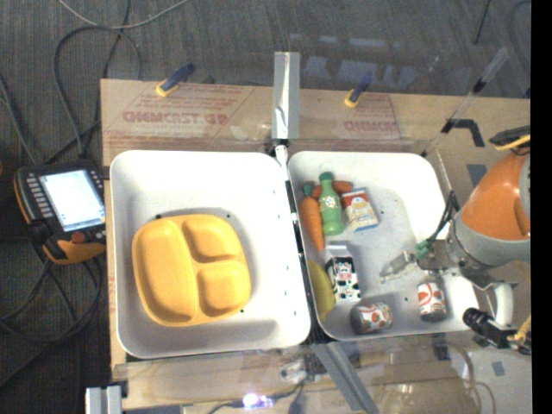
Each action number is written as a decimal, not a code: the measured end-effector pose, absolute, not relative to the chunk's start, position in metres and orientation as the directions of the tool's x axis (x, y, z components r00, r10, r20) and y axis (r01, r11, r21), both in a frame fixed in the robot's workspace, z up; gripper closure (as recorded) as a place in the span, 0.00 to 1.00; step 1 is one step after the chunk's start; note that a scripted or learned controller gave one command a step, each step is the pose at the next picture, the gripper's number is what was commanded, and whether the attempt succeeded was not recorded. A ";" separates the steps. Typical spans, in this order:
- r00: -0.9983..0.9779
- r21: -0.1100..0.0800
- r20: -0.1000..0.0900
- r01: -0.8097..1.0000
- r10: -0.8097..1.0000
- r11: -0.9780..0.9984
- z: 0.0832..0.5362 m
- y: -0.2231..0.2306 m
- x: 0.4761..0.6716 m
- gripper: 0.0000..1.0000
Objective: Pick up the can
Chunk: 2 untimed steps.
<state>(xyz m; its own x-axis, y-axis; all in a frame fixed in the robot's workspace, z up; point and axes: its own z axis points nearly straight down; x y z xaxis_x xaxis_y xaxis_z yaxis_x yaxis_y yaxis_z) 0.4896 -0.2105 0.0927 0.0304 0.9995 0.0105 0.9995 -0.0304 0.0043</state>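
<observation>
Metal can (431,299), rigid, light, slick-walled, stands at 5 o'clock in the right bin (392,184). I see the gripper (398,266) spread, grasping nothing. I would pinch across its cylindrical sides.

Arm (496,210) reaches from right, tool (398,266) low, fingers spread.

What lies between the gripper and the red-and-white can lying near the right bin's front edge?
Camera view: bare white bin floor separates gripper from red-and-white can.
</observation>
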 end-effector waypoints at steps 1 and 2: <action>-0.057 0.002 0.012 0.998 0.998 0.057 0.092 -0.213 0.488 0.00; -0.173 -0.002 0.011 0.985 0.985 0.173 0.093 -0.215 0.486 0.00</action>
<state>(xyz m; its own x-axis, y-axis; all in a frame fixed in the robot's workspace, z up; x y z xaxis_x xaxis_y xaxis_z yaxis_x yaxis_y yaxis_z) 0.4864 -0.2155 0.0933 -0.1733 0.9848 0.0112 0.9849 0.1733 -0.0017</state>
